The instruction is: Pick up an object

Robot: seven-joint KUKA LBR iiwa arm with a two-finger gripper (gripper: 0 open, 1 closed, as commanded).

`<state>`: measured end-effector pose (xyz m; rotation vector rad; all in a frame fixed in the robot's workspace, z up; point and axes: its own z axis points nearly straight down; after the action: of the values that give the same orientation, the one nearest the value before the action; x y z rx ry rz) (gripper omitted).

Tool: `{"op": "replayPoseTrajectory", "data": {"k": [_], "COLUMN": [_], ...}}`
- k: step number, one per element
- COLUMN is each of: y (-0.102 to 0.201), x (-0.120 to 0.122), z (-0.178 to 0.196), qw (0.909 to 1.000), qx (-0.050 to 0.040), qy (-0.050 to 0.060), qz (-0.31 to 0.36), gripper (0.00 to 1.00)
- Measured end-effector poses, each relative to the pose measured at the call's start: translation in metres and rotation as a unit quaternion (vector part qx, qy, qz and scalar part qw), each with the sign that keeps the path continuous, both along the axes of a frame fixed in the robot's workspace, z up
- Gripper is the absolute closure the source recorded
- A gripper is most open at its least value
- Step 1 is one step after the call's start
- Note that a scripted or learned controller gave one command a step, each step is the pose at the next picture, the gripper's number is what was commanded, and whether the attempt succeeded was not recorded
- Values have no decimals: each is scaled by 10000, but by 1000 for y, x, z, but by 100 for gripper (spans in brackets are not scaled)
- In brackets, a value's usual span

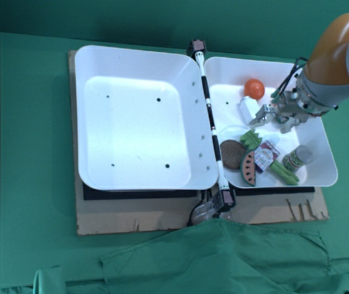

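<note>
Metal-grey, the claw (273,116) hung over the right bin (329,164) with its fingers spread wide and nothing between them. A small white block (247,109) lay just left of it (nearly touching one fingertip), an orange ball (254,89) beyond; the other toys sat nearer the front rim.

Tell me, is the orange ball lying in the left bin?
No, the orange ball lies in the right bin, near its far edge.
</note>
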<state>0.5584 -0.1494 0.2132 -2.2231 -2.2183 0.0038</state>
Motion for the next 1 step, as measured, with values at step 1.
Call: {"op": "replayPoseTrajectory", "data": {"k": [1], "y": [5], "x": [34], "z": [-2], "qw": [10000], "qx": [-9], "qy": [-49], "qz": [7], "gripper": [0]}}
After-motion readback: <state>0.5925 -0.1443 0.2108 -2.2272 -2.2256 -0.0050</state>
